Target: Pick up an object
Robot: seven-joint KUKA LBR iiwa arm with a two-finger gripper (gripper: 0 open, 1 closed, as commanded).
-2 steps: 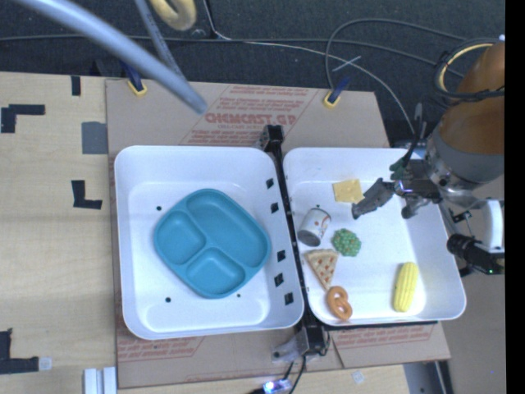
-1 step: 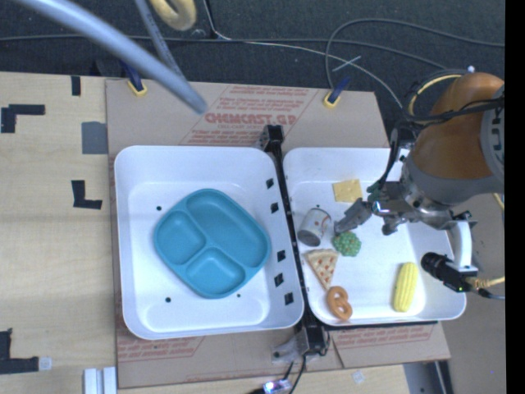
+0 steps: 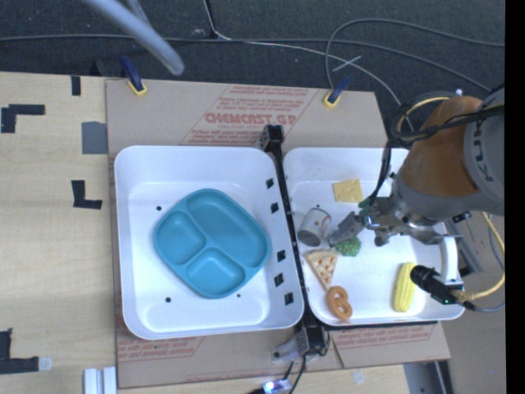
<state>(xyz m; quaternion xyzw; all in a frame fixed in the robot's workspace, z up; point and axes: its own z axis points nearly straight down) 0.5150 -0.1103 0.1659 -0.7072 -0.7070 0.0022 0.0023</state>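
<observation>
**Two bins, toy food on the right, gripper low over the green piece**

Left to right across the frame. Pale wooden table (image 3: 49, 245) with black tape marks, overlaid by a brown cardboard sheet (image 3: 246, 113) printed in red. On it, left white bin (image 3: 131, 171), shallow, smooth plastic with rounded corners, holding a glossy blue plate (image 3: 212, 242), rounded-square and divided into three compartments, turned at a slant.

Past the black divider, right white bin (image 3: 312, 167) with small toy foods. Nearest its left wall: a grey metal cup (image 3: 312, 226) lying tipped on its side, mouth toward lower left. Below it a waffled tan pizza wedge (image 3: 323, 265), tip pointing down-right, then a brown twisted pretzel (image 3: 339, 303), long axis running upper left to lower right. Higher up, a flat yellow cheese square (image 3: 347, 190). Mid-bin, a bumpy green piece (image 3: 350, 246) just under the gripper (image 3: 348, 230); cannot tell whether spread or pinched. Lower right, a ridged yellow corn cob (image 3: 405, 286), long axis near vertical, leaning slightly.
</observation>
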